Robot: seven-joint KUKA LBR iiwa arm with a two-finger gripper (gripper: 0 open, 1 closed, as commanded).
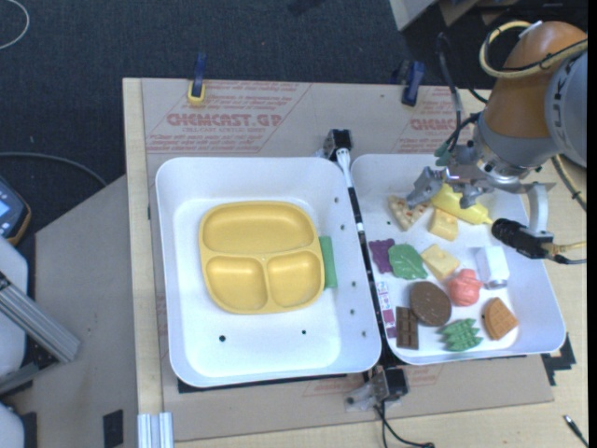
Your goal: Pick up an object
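Gripper [454,183] low in upper right of frame over yellow banana-shaped plastic toy [466,208] in right white bin [550,320]; open/shut can't tell, nothing lifted yet, pick left to do

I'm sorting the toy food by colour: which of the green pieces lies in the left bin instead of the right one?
The long green strip, lying beside the yellow divided plate. The leafy green piece and the dark green piece both lie in the right bin.
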